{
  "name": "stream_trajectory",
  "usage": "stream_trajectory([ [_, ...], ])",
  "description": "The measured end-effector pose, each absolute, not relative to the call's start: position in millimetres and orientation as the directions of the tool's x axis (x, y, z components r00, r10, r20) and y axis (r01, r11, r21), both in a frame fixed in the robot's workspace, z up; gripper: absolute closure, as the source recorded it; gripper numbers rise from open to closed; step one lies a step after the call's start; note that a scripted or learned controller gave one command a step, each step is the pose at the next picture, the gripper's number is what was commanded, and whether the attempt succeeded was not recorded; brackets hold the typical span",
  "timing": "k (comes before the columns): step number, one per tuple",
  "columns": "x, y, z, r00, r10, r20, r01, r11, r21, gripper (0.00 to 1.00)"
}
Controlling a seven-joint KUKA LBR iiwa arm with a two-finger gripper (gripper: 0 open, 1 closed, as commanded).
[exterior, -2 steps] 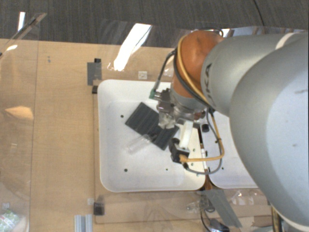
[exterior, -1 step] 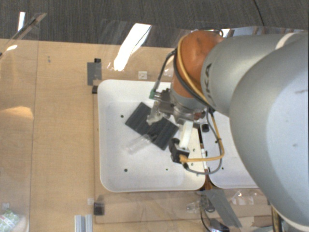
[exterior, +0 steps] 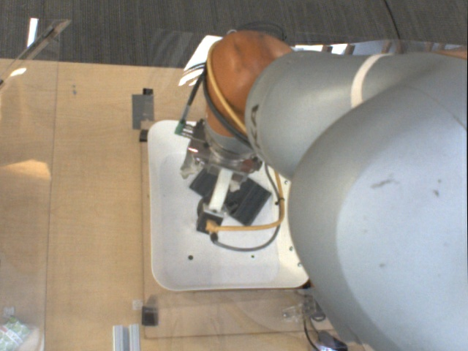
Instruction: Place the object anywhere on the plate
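One white bin [exterior: 212,269] lies under the low gripper [exterior: 221,185] — open or closed, I cannot tell. The arm [exterior: 365,196] hides where the object is; likely the grasping step — next needs a sure hold, then the plate

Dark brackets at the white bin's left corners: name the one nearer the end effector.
The far bracket, at the bin's top-left corner; the end effector hangs over that end, the near bracket sits bottom-left.
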State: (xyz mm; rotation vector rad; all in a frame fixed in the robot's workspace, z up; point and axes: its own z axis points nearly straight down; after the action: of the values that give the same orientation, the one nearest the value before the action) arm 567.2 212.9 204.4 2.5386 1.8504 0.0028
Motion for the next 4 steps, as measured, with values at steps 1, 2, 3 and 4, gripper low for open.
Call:
stream_trajectory([
  [1, 568.0, 214, 215, 0.297, 0.955, 0.002, 0.955, -0.297, 0.004, 1.0],
  [2, 615.8, 237, 90, 0.243, 0.97, 0.008, 0.97, -0.243, 0.01, 1.0],
  [3, 600.7, 216, 106, 0.242, 0.97, 0.002, 0.97, -0.242, 0.001, 1.0],
  [4, 530.8, 236, 108, 0.16, 0.987, 0.003, 0.987, -0.16, 0.002, 1.0],
])
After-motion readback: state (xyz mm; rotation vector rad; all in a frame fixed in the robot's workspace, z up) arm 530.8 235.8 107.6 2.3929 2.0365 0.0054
